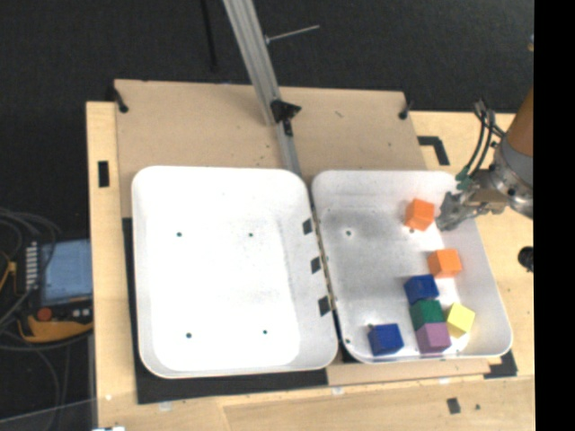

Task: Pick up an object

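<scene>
Camera view, from above: two shallow white bins sit side by side on the counter (99, 241). The left bin (225, 187) and the right bin (359, 196) touch along their inner edges. All the blocks lie in the right bin. An orange cube (419, 214) rests near that bin's upper right, just beside the tip of the arm's jaws (449, 212), which hang at the bin's right edge; nothing shows between them, and whether they are spread or closed cannot be told at this angle. A second orange cube (445, 262) lies below, close to the right wall. Beneath it a cluster sits tight together: a blue cube (420, 289), a green cube (428, 312) touching it, a yellow cube (460, 318) to the right, and a purple cube (433, 336) at the bottom. Another blue cube (385, 338) sits apart near the bin's lower left corner. A slanted metal rail (256, 57) rises behind the bins.
</scene>
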Robot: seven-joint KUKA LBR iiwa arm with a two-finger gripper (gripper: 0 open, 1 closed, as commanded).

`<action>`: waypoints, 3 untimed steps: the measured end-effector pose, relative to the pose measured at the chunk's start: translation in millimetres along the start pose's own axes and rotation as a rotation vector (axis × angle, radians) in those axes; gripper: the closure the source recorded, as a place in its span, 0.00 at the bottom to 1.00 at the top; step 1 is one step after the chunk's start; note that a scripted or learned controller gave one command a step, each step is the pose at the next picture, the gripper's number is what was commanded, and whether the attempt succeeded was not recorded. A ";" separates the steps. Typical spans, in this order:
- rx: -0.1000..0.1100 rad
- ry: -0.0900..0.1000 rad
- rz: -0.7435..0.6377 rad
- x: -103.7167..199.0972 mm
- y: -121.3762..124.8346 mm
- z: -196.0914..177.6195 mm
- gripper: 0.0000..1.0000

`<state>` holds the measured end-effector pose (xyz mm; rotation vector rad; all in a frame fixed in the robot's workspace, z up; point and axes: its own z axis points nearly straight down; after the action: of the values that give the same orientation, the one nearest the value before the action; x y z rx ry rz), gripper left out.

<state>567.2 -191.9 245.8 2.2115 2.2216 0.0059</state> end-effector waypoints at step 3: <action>0.006 0.003 -0.002 110.9 -19.1 -18.2 1.00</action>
<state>547.4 -81.1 263.6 2.2140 2.2284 0.0020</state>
